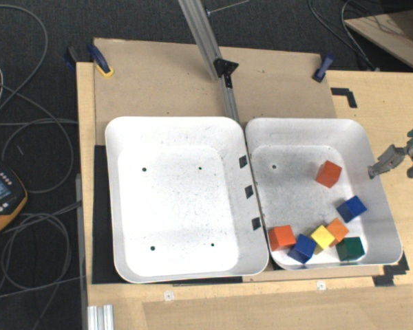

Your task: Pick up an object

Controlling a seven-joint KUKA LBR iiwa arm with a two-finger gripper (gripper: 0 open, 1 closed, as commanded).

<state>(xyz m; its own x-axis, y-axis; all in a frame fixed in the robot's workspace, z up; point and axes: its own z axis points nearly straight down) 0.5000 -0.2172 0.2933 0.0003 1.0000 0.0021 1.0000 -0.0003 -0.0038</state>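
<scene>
you can see the grey two-finger gripper [387, 162] at the right edge, just over the right rim of the right-hand shallow white bin [358, 133]; whether it is wide or narrow you cannot tell. nothing shows in its grasp. in that bin an orange cube [328, 174] sits alone, near the gripper. a blue cube [352, 207] lies lower, and more coloured blocks [316, 240] cluster at the front edge.
</scene>
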